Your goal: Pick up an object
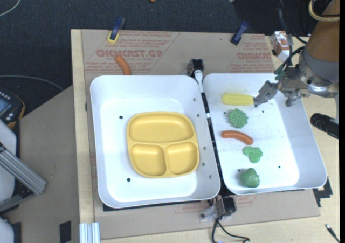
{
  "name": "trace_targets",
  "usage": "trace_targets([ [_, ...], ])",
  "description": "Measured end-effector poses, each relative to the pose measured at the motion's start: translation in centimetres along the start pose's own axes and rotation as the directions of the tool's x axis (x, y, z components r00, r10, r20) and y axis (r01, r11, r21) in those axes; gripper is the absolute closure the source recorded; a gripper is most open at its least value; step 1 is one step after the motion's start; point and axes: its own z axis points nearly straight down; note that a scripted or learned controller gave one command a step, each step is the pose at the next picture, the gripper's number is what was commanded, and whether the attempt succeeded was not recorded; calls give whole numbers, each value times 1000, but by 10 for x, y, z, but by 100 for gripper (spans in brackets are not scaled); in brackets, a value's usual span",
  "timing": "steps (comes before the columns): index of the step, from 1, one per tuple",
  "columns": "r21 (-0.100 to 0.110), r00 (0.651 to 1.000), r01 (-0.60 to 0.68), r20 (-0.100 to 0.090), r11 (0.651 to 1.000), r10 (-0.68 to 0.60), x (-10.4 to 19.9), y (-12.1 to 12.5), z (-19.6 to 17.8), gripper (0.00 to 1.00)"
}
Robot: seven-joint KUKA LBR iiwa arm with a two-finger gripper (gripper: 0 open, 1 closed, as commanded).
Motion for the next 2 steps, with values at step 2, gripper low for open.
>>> trace_targets([
  [2, -5, 1000, 2, 0, 1000, -2, -2, 8, 38, 0],
])
